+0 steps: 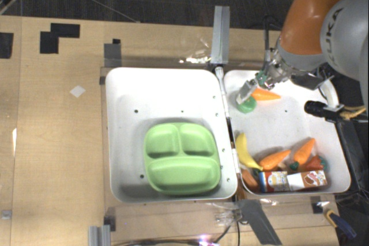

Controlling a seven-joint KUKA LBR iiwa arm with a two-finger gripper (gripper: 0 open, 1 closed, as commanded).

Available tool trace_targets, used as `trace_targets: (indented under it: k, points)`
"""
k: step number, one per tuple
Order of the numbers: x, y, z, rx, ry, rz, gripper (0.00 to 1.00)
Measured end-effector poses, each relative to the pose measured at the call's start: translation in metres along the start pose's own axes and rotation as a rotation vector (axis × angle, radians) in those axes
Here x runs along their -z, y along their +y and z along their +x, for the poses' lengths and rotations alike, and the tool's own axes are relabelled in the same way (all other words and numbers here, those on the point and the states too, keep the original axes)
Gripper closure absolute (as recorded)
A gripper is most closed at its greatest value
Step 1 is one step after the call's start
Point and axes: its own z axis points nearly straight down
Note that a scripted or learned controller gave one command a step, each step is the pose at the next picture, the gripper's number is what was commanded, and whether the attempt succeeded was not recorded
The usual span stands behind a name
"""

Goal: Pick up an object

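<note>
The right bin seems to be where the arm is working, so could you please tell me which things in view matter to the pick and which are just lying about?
In play:
- gripper, low in the right bin
- toy carrot with green top, beside the gripper

Just lying about:
- banana
- two more carrots
- juice carton
- green divided tray in the left bin

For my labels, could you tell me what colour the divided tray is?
Light green tray, clearest in the camera view.
</note>
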Motion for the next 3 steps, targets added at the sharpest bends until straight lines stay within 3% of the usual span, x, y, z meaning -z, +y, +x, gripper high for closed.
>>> trace_targets:
  k: [1, 2, 3]
  points:
    - [-0.098, 0.01, -0.063, -0.018, 0.009, 0.012, 0.0]
    - [-0.098, 0.003, -0.069, 0.209, 0.009, 0.023, 0.0]
    - [-0.084, 0.009, -0.068, 0.218, 0.001, 0.008, 1.0]
